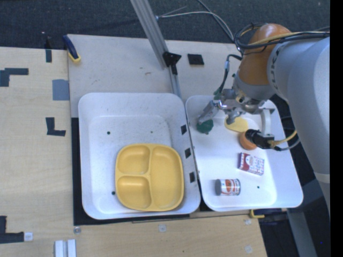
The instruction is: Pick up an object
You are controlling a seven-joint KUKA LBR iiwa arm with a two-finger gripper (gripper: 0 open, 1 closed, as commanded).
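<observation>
My fingers (210, 116) are apart above the green thing (204, 126), upper part of the right bin (278, 197); near its wall, it may slip away.

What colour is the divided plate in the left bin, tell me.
Yellow, clearest in the camera view.

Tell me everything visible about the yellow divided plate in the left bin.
The yellow plate is a rounded-square tray with three compartments: two smaller ones on its left side, one long one on its right, split by raised ridges. It looks like smooth, matte plastic. It lies flat, right side up, slightly rotated, in the near right part of the left bin, close to that bin's right wall. Nothing is seen in its compartments, and only the bin floor touches it.
</observation>
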